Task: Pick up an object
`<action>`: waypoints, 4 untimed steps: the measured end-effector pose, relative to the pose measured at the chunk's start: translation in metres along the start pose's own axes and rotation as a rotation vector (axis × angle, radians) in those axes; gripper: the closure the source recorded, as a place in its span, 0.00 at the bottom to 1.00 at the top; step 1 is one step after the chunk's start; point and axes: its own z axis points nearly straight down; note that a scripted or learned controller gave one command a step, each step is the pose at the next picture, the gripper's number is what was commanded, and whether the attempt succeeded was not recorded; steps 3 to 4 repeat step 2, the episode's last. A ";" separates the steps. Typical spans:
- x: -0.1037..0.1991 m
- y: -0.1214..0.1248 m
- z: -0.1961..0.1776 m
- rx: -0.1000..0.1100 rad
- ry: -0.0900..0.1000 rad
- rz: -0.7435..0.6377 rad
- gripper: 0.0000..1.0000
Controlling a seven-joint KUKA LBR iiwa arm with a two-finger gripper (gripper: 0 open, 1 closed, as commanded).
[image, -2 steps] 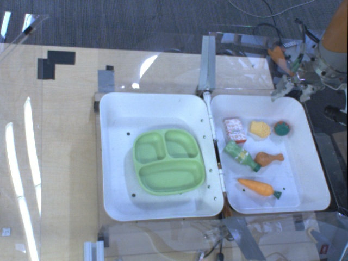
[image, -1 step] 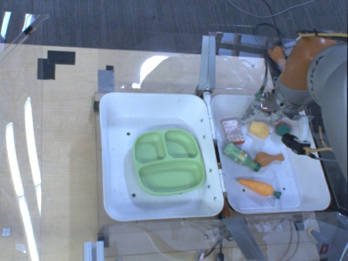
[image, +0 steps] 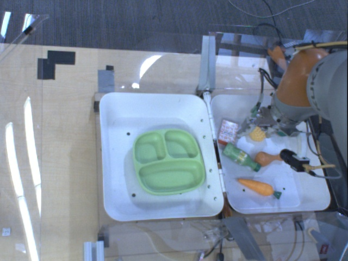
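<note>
Several small things lie in the right bin (image: 310, 200), and the claw (image: 259, 126) hangs just over the yellow lump (image: 257, 136) at the frame's middle right, apart or together I cannot tell, so I think squeezing and lifting comes next.

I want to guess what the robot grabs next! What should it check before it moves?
1. Gripper is over the right bin, where the objects lie: ok.
2. A target is near: the small yellow object lies right beside the gripper: ok.
3. Gripper is carrying nothing yet: cannot tell.
4. Room around the yellow object: the red-and-white packet and green bottle lie close by: not ok.
5. An easier target: the carrot lies apart from the others: ok.
6. The green divided plate sits in the left bin, out of the way: ok.
</note>
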 end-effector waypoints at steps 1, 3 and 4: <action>0.001 0.003 -0.012 -0.008 0.001 -0.001 1.00; 0.065 0.008 -0.115 0.000 0.001 -0.164 1.00; 0.065 0.008 -0.115 0.000 0.001 -0.164 1.00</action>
